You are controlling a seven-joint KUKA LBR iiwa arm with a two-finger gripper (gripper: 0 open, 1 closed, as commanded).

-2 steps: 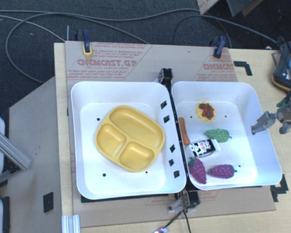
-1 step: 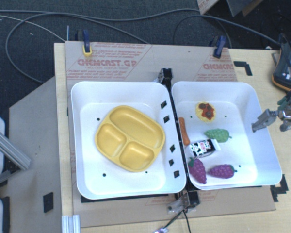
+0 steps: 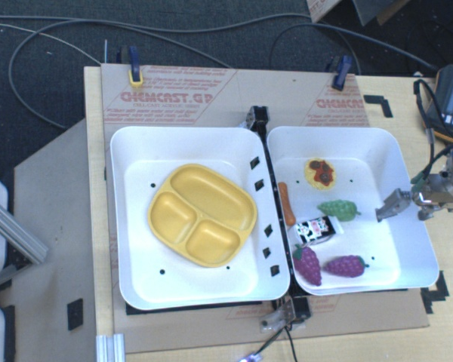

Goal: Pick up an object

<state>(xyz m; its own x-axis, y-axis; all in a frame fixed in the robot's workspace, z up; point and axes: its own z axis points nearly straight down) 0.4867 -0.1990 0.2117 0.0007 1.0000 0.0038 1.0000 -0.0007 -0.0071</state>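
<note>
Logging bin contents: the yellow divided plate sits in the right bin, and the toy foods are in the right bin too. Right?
Not quite. The camera view shows the yellow plate in the left bin; the toy foods, like the pizza, are in the right bin.

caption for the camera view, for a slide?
Gripper hovers over the right bin beside toy foods; yellow divided plate sits in the left bin.

The worktop [image 3: 90, 202] carries a printed cardboard sheet [image 3: 234, 96]. On it sit two white bins: left bin [image 3: 132, 225] at 9 o'clock, right bin [image 3: 408, 232] at 3 o'clock, touching.
</note>
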